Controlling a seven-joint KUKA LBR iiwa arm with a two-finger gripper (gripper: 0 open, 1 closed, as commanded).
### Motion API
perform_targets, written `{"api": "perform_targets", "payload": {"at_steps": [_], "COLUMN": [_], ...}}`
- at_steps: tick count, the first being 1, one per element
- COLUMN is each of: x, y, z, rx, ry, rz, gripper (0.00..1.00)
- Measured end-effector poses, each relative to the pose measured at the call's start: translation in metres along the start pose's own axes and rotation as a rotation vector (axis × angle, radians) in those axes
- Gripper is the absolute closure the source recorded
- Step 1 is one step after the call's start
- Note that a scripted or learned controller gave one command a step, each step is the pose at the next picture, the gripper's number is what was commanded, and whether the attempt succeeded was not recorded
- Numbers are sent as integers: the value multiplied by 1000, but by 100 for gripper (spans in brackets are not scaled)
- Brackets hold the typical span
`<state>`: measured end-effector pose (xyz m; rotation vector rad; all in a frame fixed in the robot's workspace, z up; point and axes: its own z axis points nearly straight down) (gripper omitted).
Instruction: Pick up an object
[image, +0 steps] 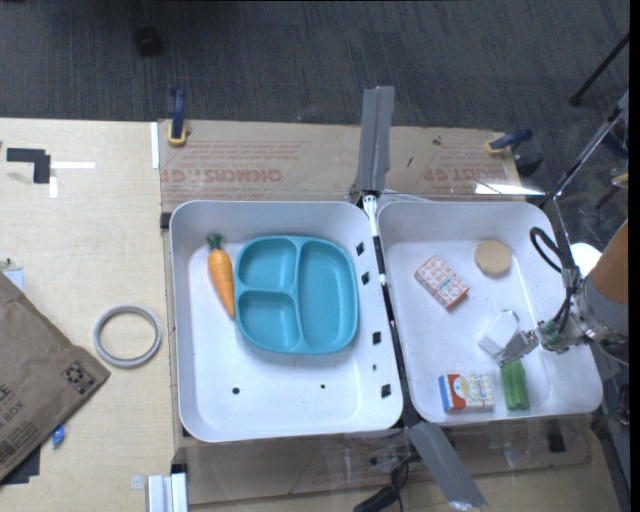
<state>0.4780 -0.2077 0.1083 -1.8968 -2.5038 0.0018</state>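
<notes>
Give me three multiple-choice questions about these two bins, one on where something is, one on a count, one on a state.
1. Where does the carrot lie?
A. in the left bin, beside the blue divided plate
B. on the plate
C. in the right bin

2. How many compartments has the plate?
A. two
B. three
C. four

3. How does the green object lie in the right bin?
A. stacked on the round tan object
B. beside the small carton
C. inside the plate

Answers: 1 A, it rests by the plate's left rim. 2 B, ridges mark three. 3 B, they lie side by side.

Arm (610, 300) reaching in from right, end effector (518, 345) low.
</notes>
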Motion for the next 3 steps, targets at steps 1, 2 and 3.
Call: {"api": "perform_targets", "payload": {"at_steps": [1, 2, 3], "x": [36, 59, 60], "y": [18, 16, 59], "z": [4, 17, -34], "rx": [0, 1, -2], "ry": [1, 1, -1], "rz": [-15, -23, -349], "gripper": [0, 0, 0]}}
